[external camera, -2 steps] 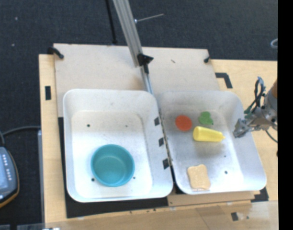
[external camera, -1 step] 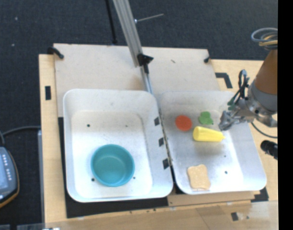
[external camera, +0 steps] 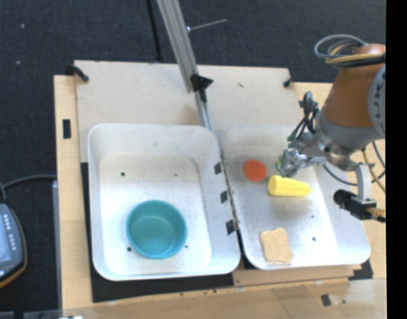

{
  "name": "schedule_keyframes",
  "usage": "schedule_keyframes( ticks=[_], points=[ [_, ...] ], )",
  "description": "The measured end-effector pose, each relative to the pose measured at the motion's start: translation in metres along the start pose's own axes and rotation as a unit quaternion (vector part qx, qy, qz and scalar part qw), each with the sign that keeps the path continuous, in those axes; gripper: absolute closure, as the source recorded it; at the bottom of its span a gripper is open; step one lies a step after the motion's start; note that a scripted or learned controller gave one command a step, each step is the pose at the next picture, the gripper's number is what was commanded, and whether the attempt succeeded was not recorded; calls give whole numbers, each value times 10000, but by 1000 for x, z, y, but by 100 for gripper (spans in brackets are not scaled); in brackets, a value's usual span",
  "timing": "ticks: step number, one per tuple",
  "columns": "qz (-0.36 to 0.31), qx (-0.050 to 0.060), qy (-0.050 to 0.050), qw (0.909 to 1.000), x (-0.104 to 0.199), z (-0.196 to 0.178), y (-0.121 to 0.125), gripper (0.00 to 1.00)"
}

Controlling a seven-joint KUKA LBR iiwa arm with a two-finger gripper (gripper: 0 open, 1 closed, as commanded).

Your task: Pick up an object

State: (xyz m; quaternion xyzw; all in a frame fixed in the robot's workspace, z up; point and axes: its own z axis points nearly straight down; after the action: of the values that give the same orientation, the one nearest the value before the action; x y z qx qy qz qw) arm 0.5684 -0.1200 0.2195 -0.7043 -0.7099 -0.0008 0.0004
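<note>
The right bin [external camera: 336, 244] holds a yellow block-like object [external camera: 288, 187] near its middle, a small orange-red round object [external camera: 255, 171] to its left, and a tan bread-shaped piece [external camera: 276, 246] near the front edge. My gripper [external camera: 288, 164] hangs at the end of the grey and orange arm, just above the yellow object's far end and to the right of the orange one. Nothing is seen held by it.
The left bin [external camera: 110, 151] holds a teal bowl [external camera: 156, 228] in its front half. A slanted metal post [external camera: 183, 52] rises behind the bins' shared edge. A grey hand-held device [external camera: 4, 241] lies off the bench at the far left.
</note>
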Motion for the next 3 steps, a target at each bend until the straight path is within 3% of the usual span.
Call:
schedule_keyframes(
  ticks=[1,3],
  points=[
    [-5,-15,-1,10000,57,-10,26,100],
    [6,-9,-2,10000,142,-25,62,100]
  ],
)
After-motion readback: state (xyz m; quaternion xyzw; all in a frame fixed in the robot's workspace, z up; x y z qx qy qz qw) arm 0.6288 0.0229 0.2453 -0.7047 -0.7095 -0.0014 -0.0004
